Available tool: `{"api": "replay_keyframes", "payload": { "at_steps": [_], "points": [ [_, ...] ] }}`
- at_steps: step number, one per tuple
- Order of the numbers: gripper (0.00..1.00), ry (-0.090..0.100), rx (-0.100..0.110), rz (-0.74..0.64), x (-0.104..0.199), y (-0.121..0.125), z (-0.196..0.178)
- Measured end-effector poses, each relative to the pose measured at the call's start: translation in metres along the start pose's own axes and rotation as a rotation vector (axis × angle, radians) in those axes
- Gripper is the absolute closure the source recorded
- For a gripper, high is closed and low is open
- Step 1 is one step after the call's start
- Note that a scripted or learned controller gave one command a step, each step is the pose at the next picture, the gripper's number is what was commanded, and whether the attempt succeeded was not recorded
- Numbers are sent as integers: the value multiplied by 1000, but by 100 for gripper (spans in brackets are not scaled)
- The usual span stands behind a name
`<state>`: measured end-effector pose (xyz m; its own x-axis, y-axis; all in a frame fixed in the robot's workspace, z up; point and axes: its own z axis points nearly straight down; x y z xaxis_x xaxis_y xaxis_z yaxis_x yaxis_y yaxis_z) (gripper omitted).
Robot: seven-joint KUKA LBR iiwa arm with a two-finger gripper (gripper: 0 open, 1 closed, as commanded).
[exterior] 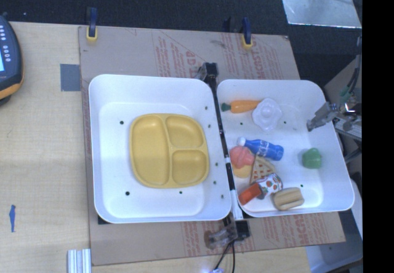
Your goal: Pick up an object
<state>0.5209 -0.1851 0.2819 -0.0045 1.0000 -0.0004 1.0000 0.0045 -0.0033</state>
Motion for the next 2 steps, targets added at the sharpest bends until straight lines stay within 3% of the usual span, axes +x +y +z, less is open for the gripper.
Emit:
{"api": "replay_keyframes", "payload": {
  "at_steps": [1, 2],
  "points": [
    [0, 0, -3, 3, 82, -8, 168],
    [0, 0, -1, 1, 93, -28, 191]
  ]
}}
